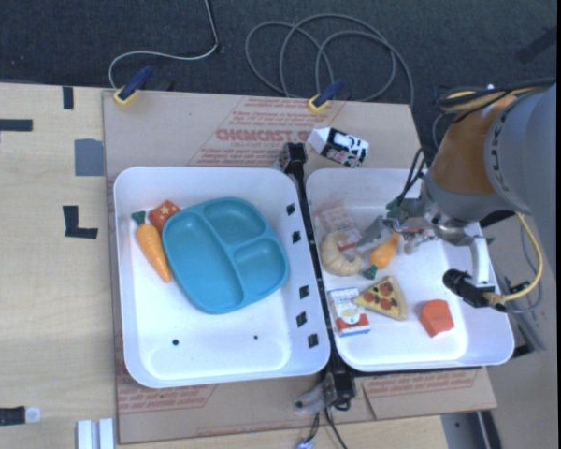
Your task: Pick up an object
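Over in the left bin [131,344], a blue divided plate [226,253] lies flat in the middle, with a toy carrot [152,251] tucked against its nine o'clock edge and a red-orange piece [165,212] at its ten o'clock. All of that sits loose, waiting.

Now the right bin [486,349]: a pale bagel-like thing [340,253], a small carton [350,311], a pizza slice [383,297] and a red block [436,317] scattered about as fair game.

The gripper [381,241] is down at the bagel's three o'clock, right by a small orange piece [385,250], probably the target. The fingers blur into clutter there, so I can't tell whether they're spread or pinching. The arm [496,157] bends in from three o'clock, wrist low over the bin.
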